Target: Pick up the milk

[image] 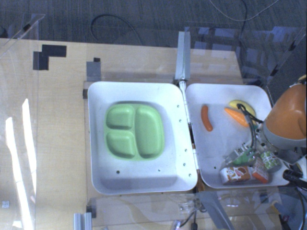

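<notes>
Reaching into the right bin point(211, 176), your gripper point(245, 153) hovers just above the milk point(236, 174), a carton lying on its side near the front wall. I cannot tell the claw's state. Centre over the carton before descending.

divided plate point(134, 131) in left bin point(96, 128), sausage point(206, 117), carrot point(237, 116), milk point(237, 174) in right bin point(211, 95)

Bins: two — white bins point(96, 143), side by side
Divided plate: one green plate point(134, 131)
Sausage: one point(206, 117)
Carrot: one point(237, 116)
Banana: one point(238, 104)
Milk carton: one point(237, 174)
</notes>
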`<action>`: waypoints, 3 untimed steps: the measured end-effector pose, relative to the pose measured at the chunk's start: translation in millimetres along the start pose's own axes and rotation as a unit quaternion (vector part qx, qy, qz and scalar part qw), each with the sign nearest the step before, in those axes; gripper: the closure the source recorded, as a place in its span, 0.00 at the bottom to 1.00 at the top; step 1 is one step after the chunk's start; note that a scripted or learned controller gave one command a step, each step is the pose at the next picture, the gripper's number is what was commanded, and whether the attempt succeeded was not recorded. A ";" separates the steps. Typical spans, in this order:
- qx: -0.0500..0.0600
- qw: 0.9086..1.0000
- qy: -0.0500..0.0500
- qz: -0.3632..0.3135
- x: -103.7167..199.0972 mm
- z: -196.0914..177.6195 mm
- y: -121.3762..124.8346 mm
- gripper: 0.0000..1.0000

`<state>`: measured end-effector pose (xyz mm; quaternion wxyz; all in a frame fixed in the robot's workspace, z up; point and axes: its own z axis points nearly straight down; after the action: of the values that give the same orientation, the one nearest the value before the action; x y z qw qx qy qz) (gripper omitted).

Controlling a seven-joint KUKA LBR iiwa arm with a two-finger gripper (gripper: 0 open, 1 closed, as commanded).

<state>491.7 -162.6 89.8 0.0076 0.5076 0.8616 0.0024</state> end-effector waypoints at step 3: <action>-0.004 0.986 -0.002 -0.165 -24.5 -12.8 -7.4 1.00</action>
<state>496.9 -187.6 102.7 0.0120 0.3581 0.9336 0.0039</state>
